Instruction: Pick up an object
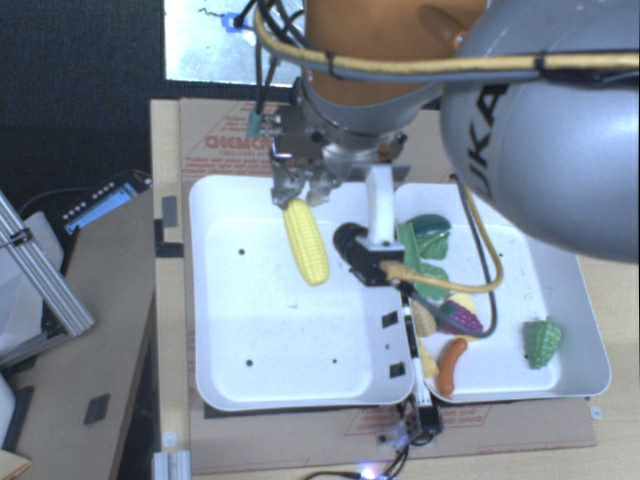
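Note:
A yellow corn cob hangs tilted over the left white bin, its upper end between the fingers of my gripper. The gripper is shut on that end, near the bin's back edge. The cob's lower end points toward the middle of the bin. The arm's grey and orange body fills the top of the view and hides the back of both bins.
The right bin holds a green leafy piece, a purple eggplant, an orange-red sausage shape and a green knobbly item. Cardboard lies under both bins.

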